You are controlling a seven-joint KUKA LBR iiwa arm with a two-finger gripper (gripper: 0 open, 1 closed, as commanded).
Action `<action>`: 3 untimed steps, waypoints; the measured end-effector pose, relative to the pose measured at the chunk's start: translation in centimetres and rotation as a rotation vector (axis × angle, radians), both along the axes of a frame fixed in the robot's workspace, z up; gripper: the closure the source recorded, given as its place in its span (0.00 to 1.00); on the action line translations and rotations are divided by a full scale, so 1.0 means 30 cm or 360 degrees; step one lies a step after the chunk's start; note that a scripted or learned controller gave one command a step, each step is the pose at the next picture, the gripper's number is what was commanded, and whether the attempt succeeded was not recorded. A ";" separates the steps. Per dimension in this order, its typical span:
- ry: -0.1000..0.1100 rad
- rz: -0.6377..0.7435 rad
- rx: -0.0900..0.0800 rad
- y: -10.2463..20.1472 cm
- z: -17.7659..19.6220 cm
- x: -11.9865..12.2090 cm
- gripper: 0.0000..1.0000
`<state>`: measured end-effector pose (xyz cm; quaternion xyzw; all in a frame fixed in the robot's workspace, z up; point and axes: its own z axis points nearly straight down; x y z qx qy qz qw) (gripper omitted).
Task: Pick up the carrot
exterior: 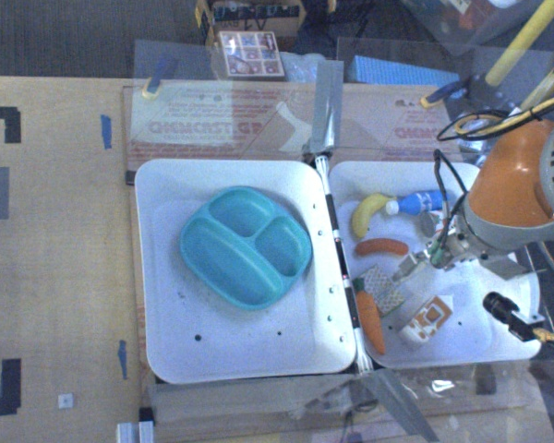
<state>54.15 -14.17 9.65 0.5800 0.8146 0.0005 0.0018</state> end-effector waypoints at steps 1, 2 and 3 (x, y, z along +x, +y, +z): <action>-0.0008 0.0499 -0.0005 0.108 -0.029 -0.132 0.00; 0.0001 0.0757 -0.0001 0.259 0.295 -0.201 0.00; 0.0004 0.1181 -0.0001 0.042 0.009 -0.206 0.00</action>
